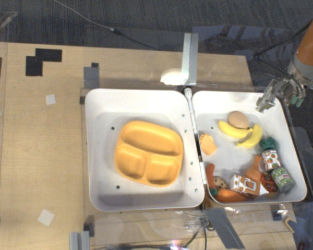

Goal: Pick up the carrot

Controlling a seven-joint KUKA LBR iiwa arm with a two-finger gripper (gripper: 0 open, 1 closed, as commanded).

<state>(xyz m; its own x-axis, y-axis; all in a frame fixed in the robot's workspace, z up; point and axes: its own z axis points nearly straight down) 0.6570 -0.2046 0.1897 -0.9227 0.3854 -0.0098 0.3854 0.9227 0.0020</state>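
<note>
On the left I see the left bin (pixel 94 139), and in it lies a yellow divided tray (pixel 147 152), a little toward the far side of the middle. Nothing of my task is there.

Next to it, sharing the middle wall, is the right bin (pixel 297 191), and here the things are crowded. Near the middle wall lies a small orange wedge (pixel 208 145). Further right a banana (pixel 242 133) curves around a brown round piece (pixel 239 120). In the near part of this bin are a small carton (pixel 244 184), two little cans (pixel 276 171) and some other pieces that I cannot name well. The carrot (pixel 230 195) lies at the near edge of the right bin, orange and long, touching the carton on its near-left side.

So the task is, as I judge, at its beginning: the carrot rests in the bin and nothing is lifted.

My gripper (pixel 267 100) hangs at the far right corner of the right bin, well apart from the carrot. My arm comes in from the right, the orange band (pixel 312 46) above the wrist. Whether my jaws are apart or together, I cannot tell; they are too small and blurred.
</note>
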